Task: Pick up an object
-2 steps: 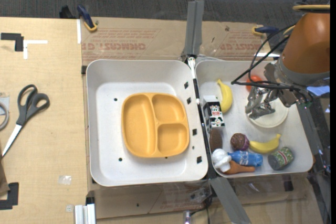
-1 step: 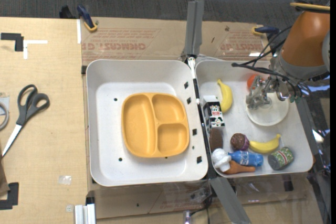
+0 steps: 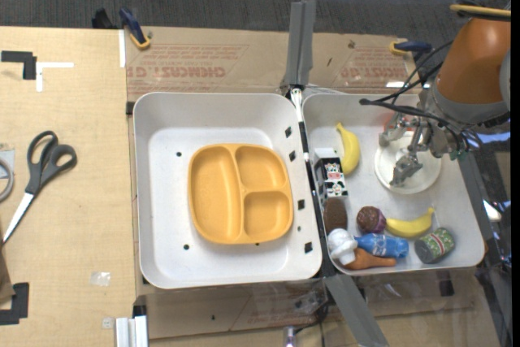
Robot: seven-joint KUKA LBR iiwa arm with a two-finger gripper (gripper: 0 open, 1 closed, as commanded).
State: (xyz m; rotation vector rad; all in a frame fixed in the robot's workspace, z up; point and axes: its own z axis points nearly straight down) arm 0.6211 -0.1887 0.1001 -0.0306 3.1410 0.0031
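My gripper (image 3: pixel 409 161) hangs over a round white dish (image 3: pixel 388 166) in the back half of the right bin (image 3: pixel 470 207), with nothing visibly held. Left of the dish lies a yellow banana (image 3: pixel 348 147). A second banana (image 3: pixel 409 223) lies nearer the front. Around it sit a dark red ball (image 3: pixel 370 219), a blue toy (image 3: pixel 382 245), a green can (image 3: pixel 435 245) and an orange-and-white cone-shaped toy (image 3: pixel 354 249). A small printed carton (image 3: pixel 331 175) and a brown block (image 3: pixel 335 212) stand along the bin's left wall.
The left bin (image 3: pixel 154 175) holds a yellow divided plate (image 3: pixel 240 193). Scissors (image 3: pixel 36 171) lie on the wooden bench at the far left. A grey divider post (image 3: pixel 299 45) rises between the bins at the back. Cables run from the arm's orange band (image 3: pixel 481 53).
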